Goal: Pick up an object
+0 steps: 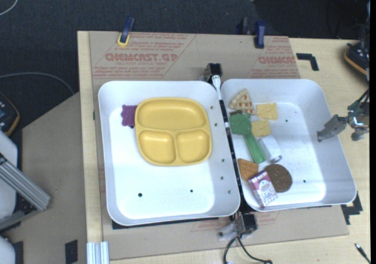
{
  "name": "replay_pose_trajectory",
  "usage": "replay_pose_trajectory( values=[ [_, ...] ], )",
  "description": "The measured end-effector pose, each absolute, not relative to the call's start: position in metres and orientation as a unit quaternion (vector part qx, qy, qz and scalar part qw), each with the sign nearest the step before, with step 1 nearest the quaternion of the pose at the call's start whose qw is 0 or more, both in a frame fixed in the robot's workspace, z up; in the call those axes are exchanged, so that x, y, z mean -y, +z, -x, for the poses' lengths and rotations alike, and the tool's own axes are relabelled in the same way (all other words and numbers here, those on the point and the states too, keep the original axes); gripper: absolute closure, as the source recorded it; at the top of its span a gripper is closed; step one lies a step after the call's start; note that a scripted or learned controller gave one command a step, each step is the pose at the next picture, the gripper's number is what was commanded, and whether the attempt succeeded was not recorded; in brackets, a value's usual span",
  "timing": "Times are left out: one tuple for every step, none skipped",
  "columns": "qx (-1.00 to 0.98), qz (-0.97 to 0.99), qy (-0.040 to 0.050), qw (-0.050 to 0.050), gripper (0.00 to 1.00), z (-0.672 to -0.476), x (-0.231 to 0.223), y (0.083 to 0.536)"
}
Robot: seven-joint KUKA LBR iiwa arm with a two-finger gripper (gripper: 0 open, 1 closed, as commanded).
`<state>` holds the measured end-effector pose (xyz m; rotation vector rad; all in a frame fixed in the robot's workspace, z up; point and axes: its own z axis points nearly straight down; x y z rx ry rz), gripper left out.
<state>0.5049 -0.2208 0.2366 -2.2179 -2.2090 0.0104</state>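
My gripper (346, 124) hangs at the right bin's (311, 139) right rim; whether my jaws are apart or together I cannot tell, and nothing shows between them. The pickable things crowd that bin's left side, well apart from me: a green tool (247, 133), a pizza slice (241, 102), a cheese square (267, 110), a brown disc (279, 177), a red packet (263, 187). Beyond that bin's left wall, the left bin (164, 198) holds a yellow tray (173, 130) over a purple piece (128, 114).

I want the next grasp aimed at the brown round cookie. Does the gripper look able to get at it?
Probably yes. The brown round cookie lies uncovered, touched only by the red packet at one side, with bare bin floor toward the gripper.
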Motion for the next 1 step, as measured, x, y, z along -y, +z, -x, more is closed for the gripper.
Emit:
replay_pose_trajectory(
  values=[
    [0.707, 0.707, 0.0001, 0.000, 0.00, -0.5077, 0.2202, 0.2435]
  ],
)
